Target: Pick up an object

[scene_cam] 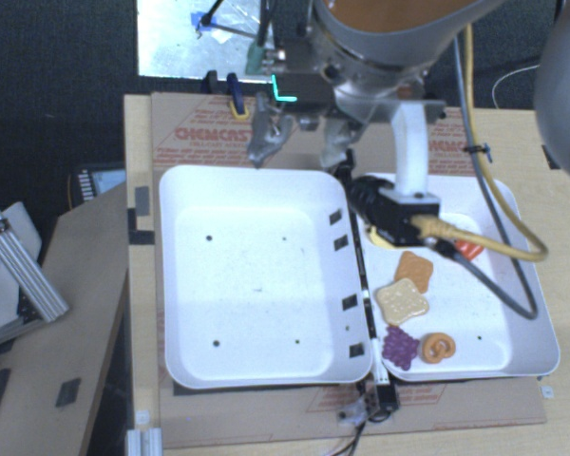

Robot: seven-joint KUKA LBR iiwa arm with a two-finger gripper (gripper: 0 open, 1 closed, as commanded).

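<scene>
My gripper [301,145] hangs high above the back edge of the left bin [252,283], close to the camera. Its two grey fingers [265,136] stand apart and open, with nothing between them. The objects lie in the right bin [513,321]: a brown toast slice [414,269], a pale toast slice [402,302], a purple grape bunch [400,347] and an orange pretzel [438,348]. A red piece [468,249] and a yellow piece [382,241] lie partly hidden behind the arm's black box [396,212].
A yellow cable [484,240] and a grey cable [513,297] trail from the black box over the right bin. The divider between the bins [361,283] carries black clips. A blue and yellow clamp [236,95] sits behind the left bin.
</scene>
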